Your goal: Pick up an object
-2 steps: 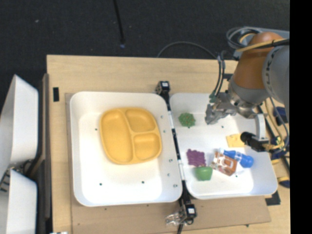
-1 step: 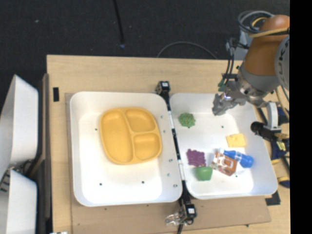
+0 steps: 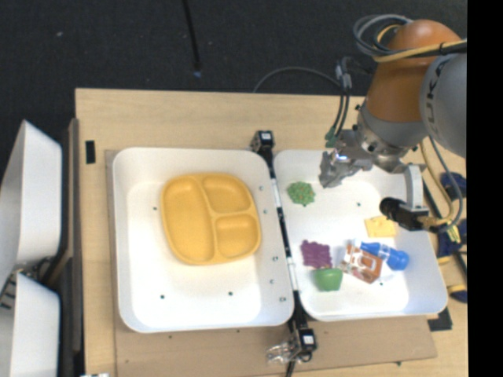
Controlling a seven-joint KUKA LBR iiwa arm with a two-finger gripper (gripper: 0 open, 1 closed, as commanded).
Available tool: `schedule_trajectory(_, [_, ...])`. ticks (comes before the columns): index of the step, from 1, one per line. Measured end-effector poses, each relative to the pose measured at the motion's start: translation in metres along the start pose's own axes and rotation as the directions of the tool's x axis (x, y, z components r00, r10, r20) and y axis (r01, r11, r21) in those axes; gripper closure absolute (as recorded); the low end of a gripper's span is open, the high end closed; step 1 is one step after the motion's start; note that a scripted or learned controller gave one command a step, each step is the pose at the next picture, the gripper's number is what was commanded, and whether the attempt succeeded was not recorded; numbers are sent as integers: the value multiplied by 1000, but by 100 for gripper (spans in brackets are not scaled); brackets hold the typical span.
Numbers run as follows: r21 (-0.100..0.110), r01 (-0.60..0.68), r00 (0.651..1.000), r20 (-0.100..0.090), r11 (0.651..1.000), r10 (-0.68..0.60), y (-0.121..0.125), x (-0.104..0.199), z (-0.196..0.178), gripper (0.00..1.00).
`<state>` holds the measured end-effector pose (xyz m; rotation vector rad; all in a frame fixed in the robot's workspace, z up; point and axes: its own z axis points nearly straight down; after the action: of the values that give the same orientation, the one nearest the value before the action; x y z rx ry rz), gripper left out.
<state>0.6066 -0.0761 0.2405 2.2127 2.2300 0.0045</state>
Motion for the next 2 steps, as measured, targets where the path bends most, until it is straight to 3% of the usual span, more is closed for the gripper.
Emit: schedule_trajectory(2, [-1, 1, 1000, 0, 1000, -1, 0, 111, -7, 100])
